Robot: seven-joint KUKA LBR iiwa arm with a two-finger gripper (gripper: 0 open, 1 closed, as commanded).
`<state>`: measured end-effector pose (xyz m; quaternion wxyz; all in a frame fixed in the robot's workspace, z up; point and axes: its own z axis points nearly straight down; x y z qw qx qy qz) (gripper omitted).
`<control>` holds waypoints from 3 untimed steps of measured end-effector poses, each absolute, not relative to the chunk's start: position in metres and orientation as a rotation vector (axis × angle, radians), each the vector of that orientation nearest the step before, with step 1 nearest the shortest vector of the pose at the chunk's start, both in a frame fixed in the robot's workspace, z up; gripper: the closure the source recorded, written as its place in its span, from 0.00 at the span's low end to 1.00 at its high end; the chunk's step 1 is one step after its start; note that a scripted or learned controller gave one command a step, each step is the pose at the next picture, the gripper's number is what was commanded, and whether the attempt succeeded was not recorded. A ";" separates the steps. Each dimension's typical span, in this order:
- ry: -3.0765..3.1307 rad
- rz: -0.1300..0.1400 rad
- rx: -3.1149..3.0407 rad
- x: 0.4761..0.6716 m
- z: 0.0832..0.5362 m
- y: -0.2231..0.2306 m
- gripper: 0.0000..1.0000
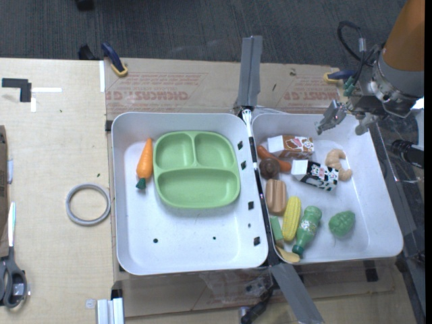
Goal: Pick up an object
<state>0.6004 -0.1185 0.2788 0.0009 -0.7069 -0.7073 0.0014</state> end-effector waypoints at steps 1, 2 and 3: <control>-2.244 0.003 -2.196 0.593 0.106 -0.160 0.00; -2.148 0.002 -2.290 0.511 0.110 -0.115 0.00; -2.169 0.004 -2.270 0.523 0.091 -0.117 0.00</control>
